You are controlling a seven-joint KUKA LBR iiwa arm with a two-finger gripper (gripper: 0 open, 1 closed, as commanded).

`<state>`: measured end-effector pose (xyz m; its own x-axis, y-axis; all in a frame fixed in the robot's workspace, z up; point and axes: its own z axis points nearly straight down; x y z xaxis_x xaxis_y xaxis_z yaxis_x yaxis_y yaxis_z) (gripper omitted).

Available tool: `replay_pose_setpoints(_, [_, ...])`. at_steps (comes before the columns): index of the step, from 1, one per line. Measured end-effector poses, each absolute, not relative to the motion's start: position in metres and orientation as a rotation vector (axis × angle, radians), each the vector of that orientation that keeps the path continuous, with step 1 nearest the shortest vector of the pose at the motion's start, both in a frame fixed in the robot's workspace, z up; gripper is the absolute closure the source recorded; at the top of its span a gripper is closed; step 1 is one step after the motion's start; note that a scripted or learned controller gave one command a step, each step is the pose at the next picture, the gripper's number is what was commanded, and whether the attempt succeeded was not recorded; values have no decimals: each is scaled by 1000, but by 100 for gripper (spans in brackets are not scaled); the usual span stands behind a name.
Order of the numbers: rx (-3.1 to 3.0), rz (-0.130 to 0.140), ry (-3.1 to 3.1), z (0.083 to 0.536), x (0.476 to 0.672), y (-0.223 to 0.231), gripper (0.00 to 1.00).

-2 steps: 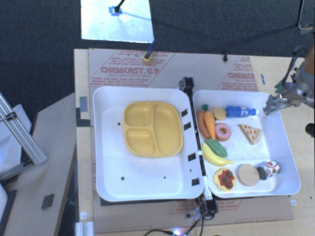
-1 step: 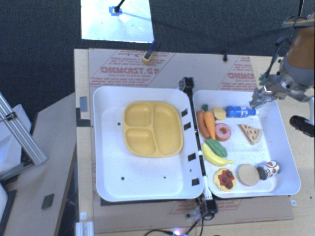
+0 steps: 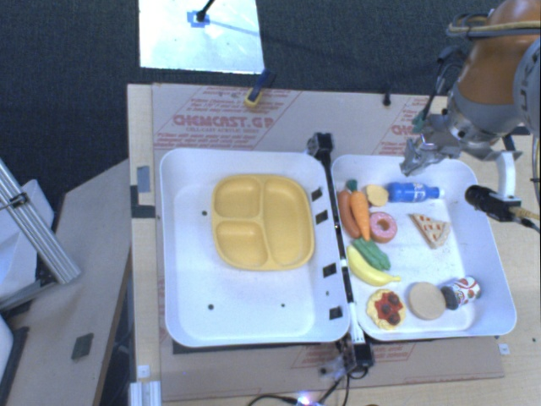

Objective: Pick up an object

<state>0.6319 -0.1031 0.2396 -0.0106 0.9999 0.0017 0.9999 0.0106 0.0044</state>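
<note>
The right bin (image 3: 493, 271) holds several toy foods. A blue bottle (image 3: 414, 193) lies near its far edge, beside two carrots (image 3: 358, 214) and a pink donut (image 3: 382, 227). A pie wedge (image 3: 430, 228), a banana (image 3: 370, 269), a green vegetable (image 3: 371, 253), a small pizza (image 3: 386, 308), a tan disc (image 3: 426, 300) and a can (image 3: 461, 292) lie further forward. My gripper (image 3: 418, 161) hangs over the bin's far rim, just above and behind the blue bottle. Nothing is seen in its grasp.
The left bin (image 3: 190, 299) holds a yellow divided plate (image 3: 260, 221). A black divider (image 3: 334, 244) runs between the bins. The grey and orange arm (image 3: 499, 66) comes in from the upper right. A shiny square sheet (image 3: 201, 24) lies behind the bench.
</note>
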Motion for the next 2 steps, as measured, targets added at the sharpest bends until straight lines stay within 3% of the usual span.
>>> replay_pose_setpoints(1, [2211, 4, 2230, 226, 645, -50, 100])
replay_pose_setpoints(2, [2211, 5, 2232, 221, 646, 1, 100])
